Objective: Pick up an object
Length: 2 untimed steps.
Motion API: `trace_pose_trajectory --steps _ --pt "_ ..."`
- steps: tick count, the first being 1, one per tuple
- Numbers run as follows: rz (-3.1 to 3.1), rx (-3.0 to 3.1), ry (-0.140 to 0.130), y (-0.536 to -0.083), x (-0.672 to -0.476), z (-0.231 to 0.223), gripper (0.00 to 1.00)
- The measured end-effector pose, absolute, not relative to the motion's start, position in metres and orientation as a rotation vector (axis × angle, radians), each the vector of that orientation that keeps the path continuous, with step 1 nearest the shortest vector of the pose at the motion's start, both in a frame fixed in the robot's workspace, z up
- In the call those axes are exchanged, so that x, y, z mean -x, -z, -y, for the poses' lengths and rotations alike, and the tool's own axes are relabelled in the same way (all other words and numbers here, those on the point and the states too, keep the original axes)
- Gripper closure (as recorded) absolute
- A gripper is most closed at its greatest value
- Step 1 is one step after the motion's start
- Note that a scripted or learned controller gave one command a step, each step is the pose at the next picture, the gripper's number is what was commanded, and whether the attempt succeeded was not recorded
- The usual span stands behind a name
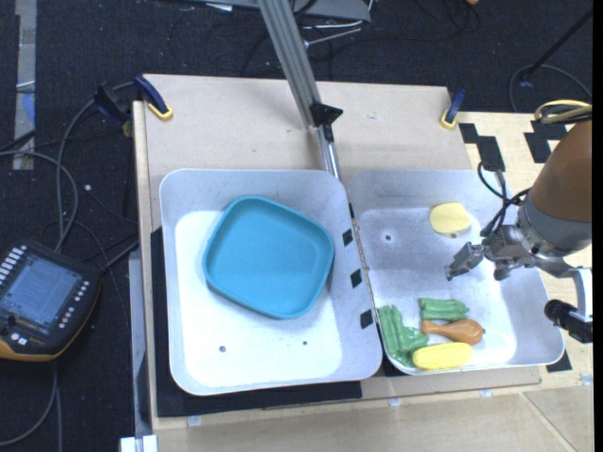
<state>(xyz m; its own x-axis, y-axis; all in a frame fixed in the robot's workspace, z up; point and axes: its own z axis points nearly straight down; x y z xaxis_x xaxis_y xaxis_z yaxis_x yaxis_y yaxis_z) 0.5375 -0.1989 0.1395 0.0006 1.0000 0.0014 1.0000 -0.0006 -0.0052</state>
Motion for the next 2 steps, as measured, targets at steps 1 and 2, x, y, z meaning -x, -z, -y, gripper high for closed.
trace_pose_trajectory --steps 1,2 --pt "2.222 2.221 0.0 -0.152 -0.539 0.199 1.0" --pt "2.223 2.224 0.002 -0.199 -0.532 0.203 1.0"
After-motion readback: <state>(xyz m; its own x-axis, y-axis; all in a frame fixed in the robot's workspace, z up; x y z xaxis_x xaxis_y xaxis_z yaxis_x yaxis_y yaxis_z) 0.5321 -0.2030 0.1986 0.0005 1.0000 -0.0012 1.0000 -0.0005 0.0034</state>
